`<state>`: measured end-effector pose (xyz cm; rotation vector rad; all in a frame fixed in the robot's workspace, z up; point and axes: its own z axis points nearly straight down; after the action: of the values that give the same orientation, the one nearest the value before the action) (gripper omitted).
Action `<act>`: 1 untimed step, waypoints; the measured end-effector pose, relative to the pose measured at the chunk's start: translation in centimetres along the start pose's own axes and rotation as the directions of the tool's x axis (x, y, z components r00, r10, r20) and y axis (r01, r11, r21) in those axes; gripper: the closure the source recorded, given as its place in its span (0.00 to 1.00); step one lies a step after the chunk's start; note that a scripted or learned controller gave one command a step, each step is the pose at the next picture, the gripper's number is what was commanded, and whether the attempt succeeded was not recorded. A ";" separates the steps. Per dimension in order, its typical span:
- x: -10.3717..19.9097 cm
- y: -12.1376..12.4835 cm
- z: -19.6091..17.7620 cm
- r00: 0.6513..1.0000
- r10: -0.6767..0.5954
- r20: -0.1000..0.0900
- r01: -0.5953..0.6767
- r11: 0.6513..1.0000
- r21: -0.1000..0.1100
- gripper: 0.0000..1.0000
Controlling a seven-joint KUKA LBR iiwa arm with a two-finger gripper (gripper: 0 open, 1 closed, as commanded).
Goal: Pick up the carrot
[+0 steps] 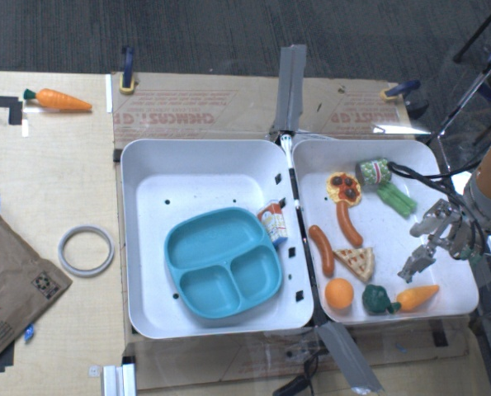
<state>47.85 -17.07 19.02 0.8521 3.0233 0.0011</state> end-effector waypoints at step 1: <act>0.6 0.9 2.3 0.984 -0.181 -0.001 0.181 0.984 0.000 0.00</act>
<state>47.82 -16.00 16.75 0.5745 3.0890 0.0013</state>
